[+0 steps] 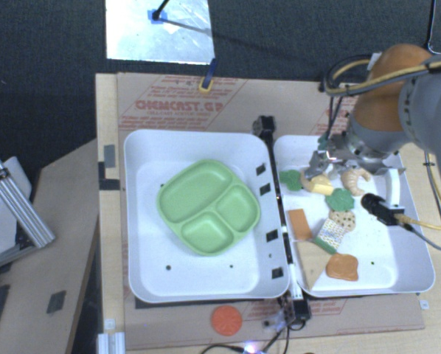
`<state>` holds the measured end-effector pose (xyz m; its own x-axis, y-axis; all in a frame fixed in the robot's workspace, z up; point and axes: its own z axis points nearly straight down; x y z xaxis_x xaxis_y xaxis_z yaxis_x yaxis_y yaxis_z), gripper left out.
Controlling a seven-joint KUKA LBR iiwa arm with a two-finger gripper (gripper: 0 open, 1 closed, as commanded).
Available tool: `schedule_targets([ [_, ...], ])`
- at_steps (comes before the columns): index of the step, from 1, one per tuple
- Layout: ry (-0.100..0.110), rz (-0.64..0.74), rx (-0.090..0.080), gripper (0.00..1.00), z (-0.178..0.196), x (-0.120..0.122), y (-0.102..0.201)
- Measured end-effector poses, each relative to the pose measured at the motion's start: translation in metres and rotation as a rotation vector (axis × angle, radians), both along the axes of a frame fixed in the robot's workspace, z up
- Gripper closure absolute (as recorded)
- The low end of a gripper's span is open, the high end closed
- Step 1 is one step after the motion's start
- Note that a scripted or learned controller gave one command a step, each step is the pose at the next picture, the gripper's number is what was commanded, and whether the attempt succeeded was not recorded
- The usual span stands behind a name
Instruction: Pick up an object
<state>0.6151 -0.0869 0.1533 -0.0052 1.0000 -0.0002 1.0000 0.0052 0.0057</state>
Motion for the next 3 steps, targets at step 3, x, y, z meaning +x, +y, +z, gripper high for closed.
schedule_targets([
  [3, 0.005, 0.005, 0.003, 1.0, 0.082, -0.024, 0.057],
])
